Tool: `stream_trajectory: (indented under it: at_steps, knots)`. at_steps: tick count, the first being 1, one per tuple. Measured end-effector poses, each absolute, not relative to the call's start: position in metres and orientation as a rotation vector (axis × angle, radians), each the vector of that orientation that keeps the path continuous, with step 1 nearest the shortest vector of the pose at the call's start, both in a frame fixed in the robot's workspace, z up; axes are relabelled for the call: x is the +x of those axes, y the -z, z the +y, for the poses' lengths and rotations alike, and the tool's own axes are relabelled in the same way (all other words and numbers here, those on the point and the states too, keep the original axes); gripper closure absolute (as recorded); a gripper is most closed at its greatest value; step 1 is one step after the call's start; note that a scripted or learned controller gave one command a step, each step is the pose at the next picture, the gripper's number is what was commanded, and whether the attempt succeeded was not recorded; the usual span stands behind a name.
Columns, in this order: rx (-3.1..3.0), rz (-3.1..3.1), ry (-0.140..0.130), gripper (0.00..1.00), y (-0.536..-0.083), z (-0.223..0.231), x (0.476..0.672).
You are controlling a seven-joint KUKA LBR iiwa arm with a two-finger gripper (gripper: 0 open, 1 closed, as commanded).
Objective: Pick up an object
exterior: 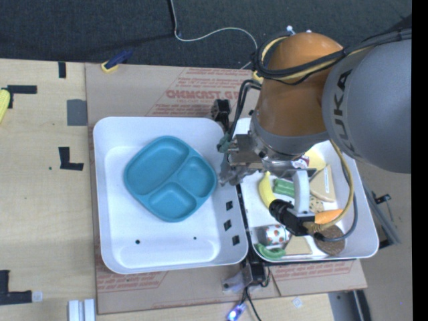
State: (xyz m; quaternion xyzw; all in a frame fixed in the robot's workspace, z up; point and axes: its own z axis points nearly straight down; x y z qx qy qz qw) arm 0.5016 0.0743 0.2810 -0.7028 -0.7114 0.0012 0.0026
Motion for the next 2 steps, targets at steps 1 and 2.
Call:
stream_trajectory:
  at_steps: [1,2]
  knots:
    - [-2.223,-2.226,0.009,1.0,-0.385,0.05,0.484]
    - [-2.21,-2.235,0.009,1.0,-0.444,0.147,0.484]
